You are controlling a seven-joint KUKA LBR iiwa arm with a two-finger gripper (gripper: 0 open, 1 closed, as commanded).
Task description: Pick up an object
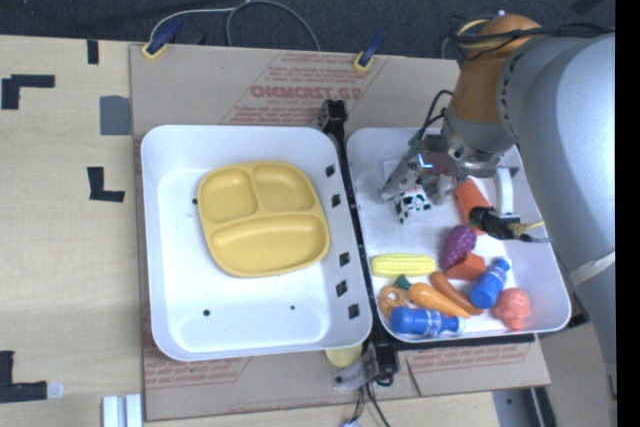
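Gripper (pixel 408 187) low in the right bin (pixel 372 147), near its far left corner, directly above a small black-and-white toy (pixel 413 205); its opening and any hold on the toy cannot be told. Judged risk: the toy slips aside, since contact looks off-centre. Toy food (pixel 440 290) crowds the near edge. Left bin (pixel 165 245) holds a yellow tray (pixel 263 218); cardboard (pixel 290 85) lies beneath.

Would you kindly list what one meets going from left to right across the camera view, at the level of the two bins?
Left bin → yellow divided plate → yellow corn → purple grapes → blue bottle → peach-coloured fruit.
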